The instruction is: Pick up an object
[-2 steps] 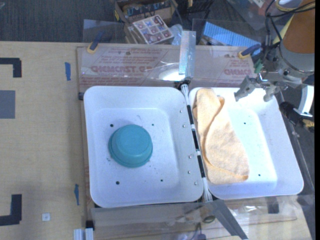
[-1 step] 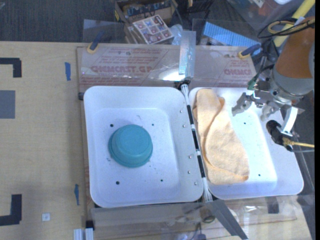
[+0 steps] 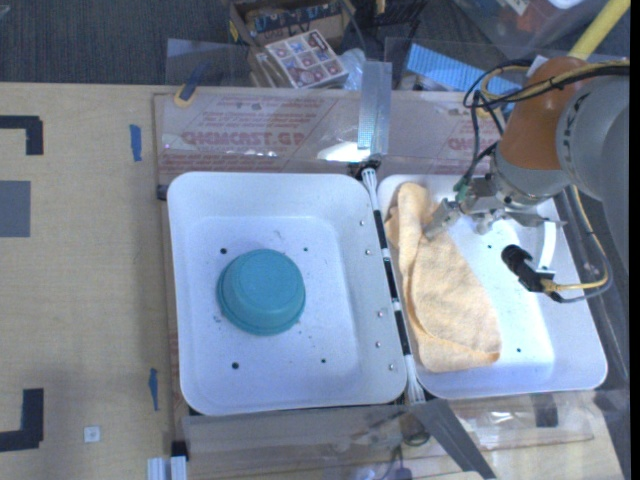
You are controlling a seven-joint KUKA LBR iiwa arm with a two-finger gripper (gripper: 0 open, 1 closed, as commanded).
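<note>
1. Hovering over the far end of the right bin (image 3: 575, 363): the gripper (image 3: 447, 216), reaching in from the right edge on the grey arm (image 3: 590, 148) with its orange band.
2. Lying along the right bin's left wall, long axis running from far edge to near edge: a yellow cloth (image 3: 445, 293), bunched at its far end.
3. Sitting near the middle of the left bin (image 3: 200, 208), well apart from the gripper: an upturned teal bowl (image 3: 262, 290).
4. Pointing toward the cloth's far end, just beside it; contact impossible to confirm.
5. Finger spread: cannot tell, too small and blurred.
6. Judging the cloth the nearer target, lying toward the near-left of the gripper; likely needing only a short descent onto the bunched fold.
</note>
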